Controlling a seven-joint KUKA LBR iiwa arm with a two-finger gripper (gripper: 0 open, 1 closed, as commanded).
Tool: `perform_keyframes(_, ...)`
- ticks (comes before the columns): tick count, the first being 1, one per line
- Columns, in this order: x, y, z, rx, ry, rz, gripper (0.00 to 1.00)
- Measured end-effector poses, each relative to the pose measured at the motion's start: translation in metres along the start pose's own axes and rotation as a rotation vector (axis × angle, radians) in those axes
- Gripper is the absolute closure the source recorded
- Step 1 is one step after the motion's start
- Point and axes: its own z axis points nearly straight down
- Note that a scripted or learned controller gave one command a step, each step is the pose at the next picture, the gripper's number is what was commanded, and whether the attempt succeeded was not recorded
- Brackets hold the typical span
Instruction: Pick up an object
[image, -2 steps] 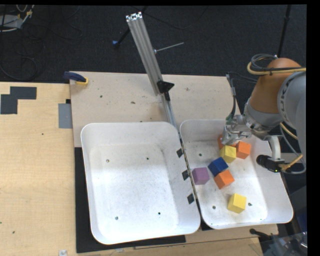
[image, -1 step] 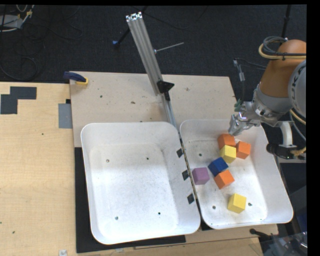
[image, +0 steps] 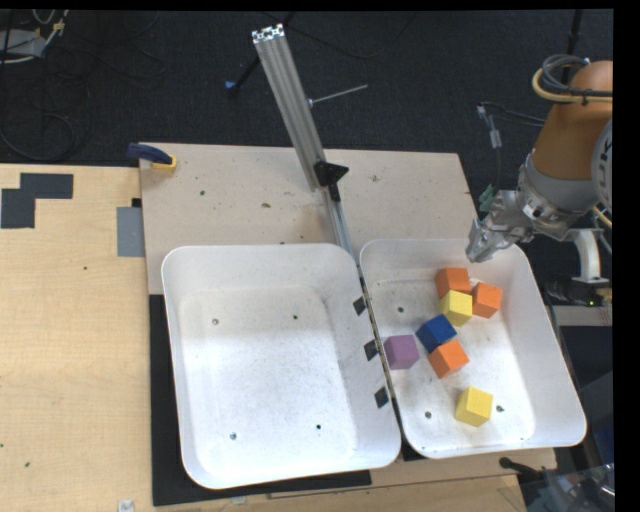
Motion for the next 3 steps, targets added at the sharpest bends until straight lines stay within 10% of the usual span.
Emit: perform_keyframes(3,0.161,-0.054,0.0,0.007,0.004,-0.004,1.0)
